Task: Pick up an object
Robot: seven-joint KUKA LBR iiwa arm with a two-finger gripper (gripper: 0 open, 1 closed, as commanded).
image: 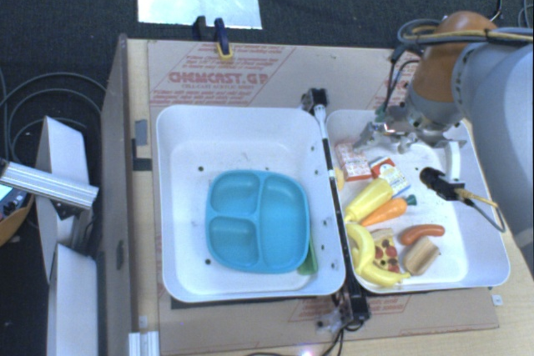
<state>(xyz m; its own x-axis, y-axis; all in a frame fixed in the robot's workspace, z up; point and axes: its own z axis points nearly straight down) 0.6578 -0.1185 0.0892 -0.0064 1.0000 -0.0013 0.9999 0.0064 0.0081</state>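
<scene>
Currently claw (385, 141) was low over the back of the right bin (488, 258), spread open, bare bin floor showing between its prongs and nothing gripped. No object had been picked yet.

Nearest items: a red-and-white box (354, 162) just in front and to the claw's left, and a small carton (391, 176) just beside it. Judged these the likeliest targets, since the claw sat closest to them and neither was covered by anything.

Further forward the toys crowded together: yellow bottle (370, 198) touching the carrot (386, 213), then banana (364, 251), sausage (421, 233) and a brown roll (420, 256) near the front wall. The crowding explains why an approach at the back looked safer; a closing claw there would meet one item, not three.

Left bin (190, 147) held a blue plate (257, 221) lying flat, with a green bit (309, 264) peeping from under its edge. Flat and wide, so a poor grasp candidate.

Both bins sat side by side on the worktop (250, 67), walls touching, which kept everything within reach of the arm.
</scene>
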